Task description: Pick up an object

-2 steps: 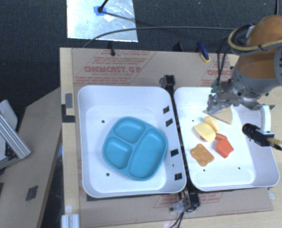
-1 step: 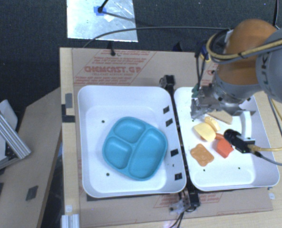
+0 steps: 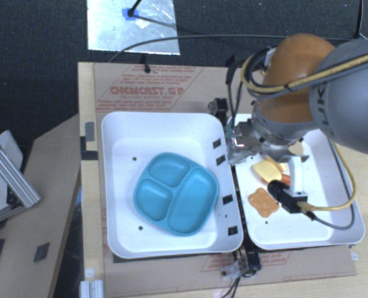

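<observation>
My gripper (image 3: 238,143) hangs low over the left rim of the right bin (image 3: 332,228), close to the wall between the two bins, and the grey wrist hides most of it. Just to its right in that bin lie a pale yellow piece (image 3: 267,169), a small red bit (image 3: 285,179) and, nearer the front, a flat orange piece (image 3: 262,202). I see nothing between the gripper and these pieces that shows a hold. A blue divided plate (image 3: 175,192) lies in the middle of the left bin (image 3: 125,135).
The arm's grey body and orange band (image 3: 295,73) cover the back of the right bin. A silver sheet (image 3: 132,17) lies on the dark floor behind the bench. A metal frame (image 3: 7,172) stands at the far left.
</observation>
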### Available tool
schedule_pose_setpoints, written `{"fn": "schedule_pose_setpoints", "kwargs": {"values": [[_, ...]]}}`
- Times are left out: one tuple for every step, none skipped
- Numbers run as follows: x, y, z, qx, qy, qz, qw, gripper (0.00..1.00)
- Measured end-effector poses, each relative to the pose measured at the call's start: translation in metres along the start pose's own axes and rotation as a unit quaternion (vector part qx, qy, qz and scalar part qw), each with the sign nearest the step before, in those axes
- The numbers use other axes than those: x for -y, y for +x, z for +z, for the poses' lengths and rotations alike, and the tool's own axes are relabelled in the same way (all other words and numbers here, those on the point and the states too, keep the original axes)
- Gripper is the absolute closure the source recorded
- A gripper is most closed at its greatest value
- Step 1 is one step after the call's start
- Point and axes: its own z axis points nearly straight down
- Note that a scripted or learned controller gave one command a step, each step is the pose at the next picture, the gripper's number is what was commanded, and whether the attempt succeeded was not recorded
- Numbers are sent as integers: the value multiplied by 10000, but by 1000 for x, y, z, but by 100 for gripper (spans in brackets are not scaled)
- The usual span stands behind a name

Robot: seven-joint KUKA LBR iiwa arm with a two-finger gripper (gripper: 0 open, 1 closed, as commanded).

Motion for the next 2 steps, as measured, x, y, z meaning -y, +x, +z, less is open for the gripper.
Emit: {"fn": "schedule_pose_setpoints", "kwargs": {"values": [[27,39,5,7,3,14,10000,100],[26,37,5,9,-5,35,10000,0]]}}
